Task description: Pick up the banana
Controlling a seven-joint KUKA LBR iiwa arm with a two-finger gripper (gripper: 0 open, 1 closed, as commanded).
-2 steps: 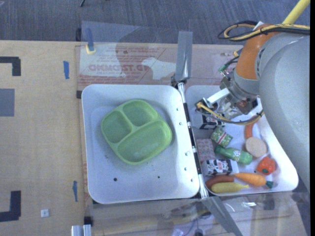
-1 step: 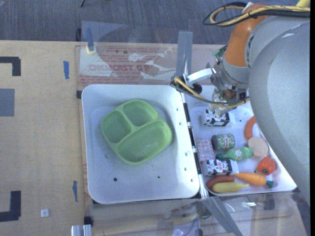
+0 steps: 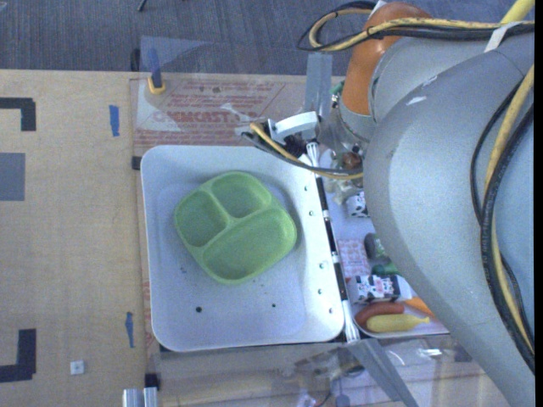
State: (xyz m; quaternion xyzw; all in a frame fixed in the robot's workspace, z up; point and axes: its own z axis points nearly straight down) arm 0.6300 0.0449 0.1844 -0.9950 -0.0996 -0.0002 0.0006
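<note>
Leftmost, the tan bench (image 3: 68, 227) carried black corner marks and strips of blue tape. Next came the left white bin (image 3: 170, 312), which held a green divided plate (image 3: 237, 225) with three compartments, sitting a little above the bin's centre and turned at a slant. Right of that bin's rim, the second bin (image 3: 339, 253) was mostly covered by the arm. In its visible strip lay a black-and-white carton (image 3: 376, 288), a dark green item (image 3: 373, 246) above it, and near the lower edge the banana (image 3: 394, 322), lying on its side just beside a red-orange object (image 3: 386, 309) that touched it from above. The grey arm (image 3: 450, 185) spanned the right side, its orange band (image 3: 373, 66) near the top and yellow cables looped around it. The wrist hardware reached down toward the upper part of the right bin, well apart from the banana; whether the pincer was released or clenched could not be told.
</note>
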